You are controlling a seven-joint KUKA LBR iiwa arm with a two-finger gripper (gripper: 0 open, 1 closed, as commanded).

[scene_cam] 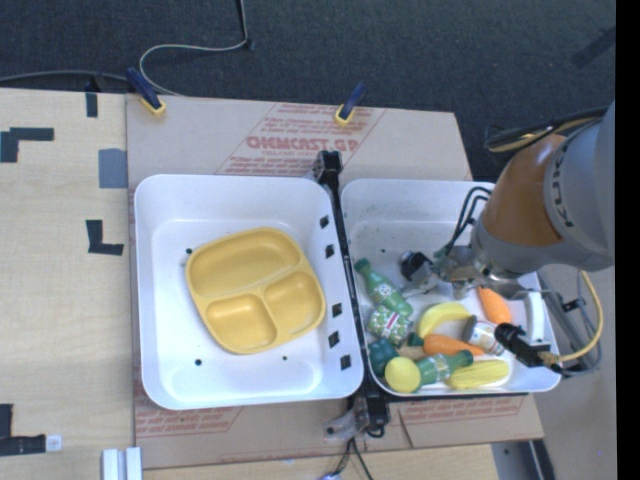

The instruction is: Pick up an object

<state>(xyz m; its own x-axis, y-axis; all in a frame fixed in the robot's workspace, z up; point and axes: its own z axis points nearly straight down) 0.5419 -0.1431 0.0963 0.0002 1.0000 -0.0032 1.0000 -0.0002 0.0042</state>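
**benchrat:** Lemon [402,374] and toy corn [480,373] sit at the near rim of the right bin [420,190], well short of the gripper [428,268]. Which one would you go for?

**kuka_fan:** I'd say the banana [445,318]. It's just nearside of the gripper, yellow, curved and smooth, resting against a carrot [450,346]. The green bottle [380,286] lies close beside the gripper on the side away from the arm, but it looks slippery.

**benchrat:** Is the gripper spread or pinched?

**kuka_fan:** Can't tell from this angle, and I see nothing held. My guess is it should drop straight down across the banana's narrow width, because everything's piled close together.

**benchrat:** And the yellow divided plate [256,288]?

**kuka_fan:** Far off in the left bin [150,268]. Too flat anyway.
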